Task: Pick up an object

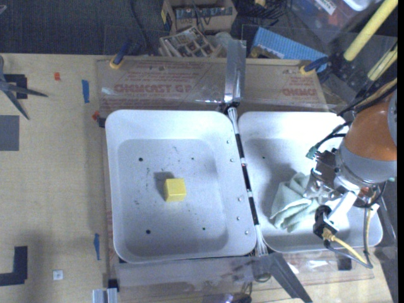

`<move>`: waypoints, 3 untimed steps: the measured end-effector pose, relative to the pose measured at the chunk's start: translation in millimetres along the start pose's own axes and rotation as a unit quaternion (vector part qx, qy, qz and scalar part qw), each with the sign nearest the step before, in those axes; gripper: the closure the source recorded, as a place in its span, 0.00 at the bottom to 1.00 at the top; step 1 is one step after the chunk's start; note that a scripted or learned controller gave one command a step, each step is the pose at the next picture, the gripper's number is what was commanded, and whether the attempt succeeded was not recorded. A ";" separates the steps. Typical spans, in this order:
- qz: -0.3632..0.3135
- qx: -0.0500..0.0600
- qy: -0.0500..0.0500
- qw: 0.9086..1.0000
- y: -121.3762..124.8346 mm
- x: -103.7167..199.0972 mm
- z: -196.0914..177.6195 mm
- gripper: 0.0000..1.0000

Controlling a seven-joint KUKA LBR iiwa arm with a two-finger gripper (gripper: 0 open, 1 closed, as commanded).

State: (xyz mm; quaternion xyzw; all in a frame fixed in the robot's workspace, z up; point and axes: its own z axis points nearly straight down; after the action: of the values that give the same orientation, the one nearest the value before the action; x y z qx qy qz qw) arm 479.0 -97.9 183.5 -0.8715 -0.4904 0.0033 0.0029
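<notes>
A small yellow block (175,189) lies near the middle of the left bin (126,131). A crumpled pale green cloth (291,204) lies in the right bin (278,131), toward its front. My gripper (315,193) is low in the right bin, at the cloth's right edge, under the grey wrist and orange band. The wrist body and cables cover the gripper's tip where it meets the cloth.
A metal divider (243,169) runs between the two bins. Cardboard and clamps line the bench behind the bins. Scissors (16,93) lie at the far left of the bench. The arm's cables hang over the right bin's front right corner.
</notes>
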 end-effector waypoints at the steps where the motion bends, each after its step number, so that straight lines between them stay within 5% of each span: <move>1: 0.010 -0.003 0.000 1.000 33.1 1.7 22.9 1.00; 2: 0.145 -0.002 0.000 0.989 33.6 22.9 42.7 1.00; 3: 0.378 -0.001 0.000 0.926 72.9 32.8 7.6 1.00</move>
State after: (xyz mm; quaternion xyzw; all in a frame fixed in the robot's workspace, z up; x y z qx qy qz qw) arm 558.2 -107.7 175.2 -0.9922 -0.1243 0.0033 0.0007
